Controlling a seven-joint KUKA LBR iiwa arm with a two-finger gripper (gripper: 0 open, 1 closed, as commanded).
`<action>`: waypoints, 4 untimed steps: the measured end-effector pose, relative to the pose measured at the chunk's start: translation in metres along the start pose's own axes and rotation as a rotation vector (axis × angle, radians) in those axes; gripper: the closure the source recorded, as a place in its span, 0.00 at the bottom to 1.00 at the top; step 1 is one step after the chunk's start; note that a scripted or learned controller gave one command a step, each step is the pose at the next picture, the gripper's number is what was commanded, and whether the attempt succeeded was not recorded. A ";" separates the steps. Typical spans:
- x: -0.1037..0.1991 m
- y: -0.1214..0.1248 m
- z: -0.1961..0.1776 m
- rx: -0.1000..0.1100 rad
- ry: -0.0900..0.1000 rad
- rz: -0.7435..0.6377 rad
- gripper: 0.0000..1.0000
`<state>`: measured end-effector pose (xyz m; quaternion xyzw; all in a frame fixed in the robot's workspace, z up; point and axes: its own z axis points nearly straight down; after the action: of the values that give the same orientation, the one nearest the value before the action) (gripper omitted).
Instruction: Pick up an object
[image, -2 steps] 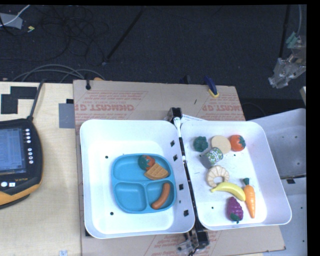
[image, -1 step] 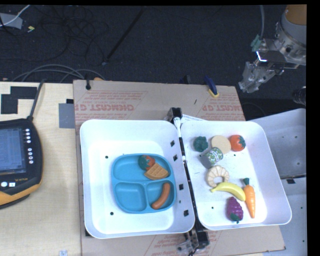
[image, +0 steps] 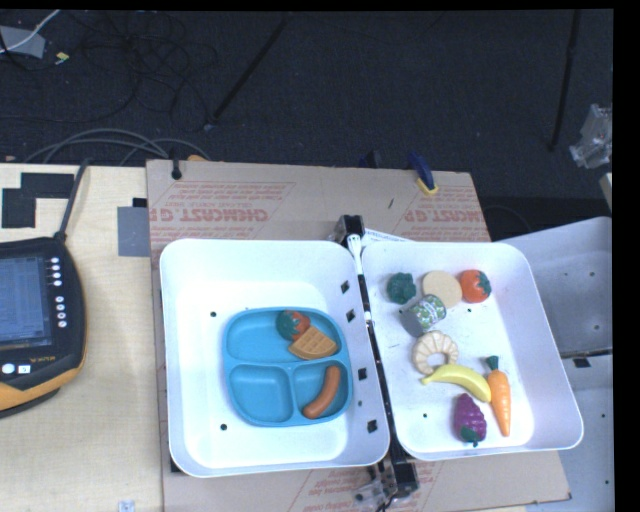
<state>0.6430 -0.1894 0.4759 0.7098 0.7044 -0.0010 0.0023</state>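
Note:
The right bin holds several toy foods. A green broccoli piece, a beige bun and a red tomato lie along its far side. A small grey-green can lies just below them. Nearer the front are a pale ring-shaped pastry, a yellow banana, an orange carrot and a purple grape bunch. In the left bin sits a blue divided plate with a red-and-green fruit, a tan waffle-like wedge and a brown sausage.
Both bins rest on a cardboard sheet. A control pendant with a screen lies on the bench at far left. A blue clip sits at the cardboard's far edge. Cables run over the dark floor behind.

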 end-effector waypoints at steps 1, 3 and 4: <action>0.086 0.001 0.012 0.006 0.008 -0.016 1.00; 0.116 -0.064 0.097 0.010 0.005 -0.006 1.00; 0.129 -0.091 0.126 0.009 0.006 -0.008 1.00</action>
<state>0.5529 -0.0604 0.3488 0.7071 0.7071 -0.0023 -0.0030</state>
